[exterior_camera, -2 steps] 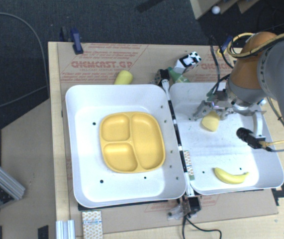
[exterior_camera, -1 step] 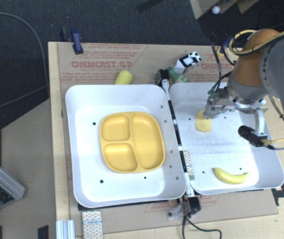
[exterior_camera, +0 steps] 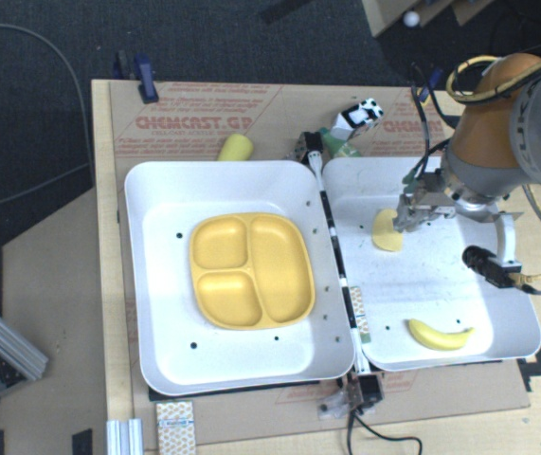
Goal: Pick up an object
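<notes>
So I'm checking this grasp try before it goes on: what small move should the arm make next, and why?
Probably a short descent, then close. The gripper sits at the right edge of the pale yellow piece in the right bin, and the view doesn't show the piece between its fingers. The banana lies well off, near the front.

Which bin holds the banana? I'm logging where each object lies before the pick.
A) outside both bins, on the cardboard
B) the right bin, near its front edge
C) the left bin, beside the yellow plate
B: the banana lies in the right bin near its front edge, while the divided yellow plate sits in the left bin.
</notes>
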Motion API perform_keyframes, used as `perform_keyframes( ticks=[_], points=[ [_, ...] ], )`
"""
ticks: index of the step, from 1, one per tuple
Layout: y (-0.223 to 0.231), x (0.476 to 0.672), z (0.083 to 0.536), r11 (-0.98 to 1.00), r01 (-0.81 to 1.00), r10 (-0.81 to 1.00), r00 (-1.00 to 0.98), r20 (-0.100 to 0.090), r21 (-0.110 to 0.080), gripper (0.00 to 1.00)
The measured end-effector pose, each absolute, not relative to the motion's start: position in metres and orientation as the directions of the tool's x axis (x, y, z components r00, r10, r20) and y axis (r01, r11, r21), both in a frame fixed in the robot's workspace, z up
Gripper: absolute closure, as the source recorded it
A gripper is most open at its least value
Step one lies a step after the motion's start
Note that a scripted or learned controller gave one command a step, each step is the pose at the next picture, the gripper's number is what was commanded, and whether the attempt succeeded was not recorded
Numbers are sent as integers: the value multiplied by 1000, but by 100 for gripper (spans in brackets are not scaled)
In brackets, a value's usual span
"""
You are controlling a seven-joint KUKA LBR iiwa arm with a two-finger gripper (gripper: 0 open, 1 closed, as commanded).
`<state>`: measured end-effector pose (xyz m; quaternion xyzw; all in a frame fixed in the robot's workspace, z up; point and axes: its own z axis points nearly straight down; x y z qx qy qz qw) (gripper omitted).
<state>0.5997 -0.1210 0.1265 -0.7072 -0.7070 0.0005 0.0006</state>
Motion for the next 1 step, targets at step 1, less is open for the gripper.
perform_keyframes(
  ticks=[1],
  points=[
    [-121,600,126,0,1000,1000,0,0,-2,0]
  ],
)
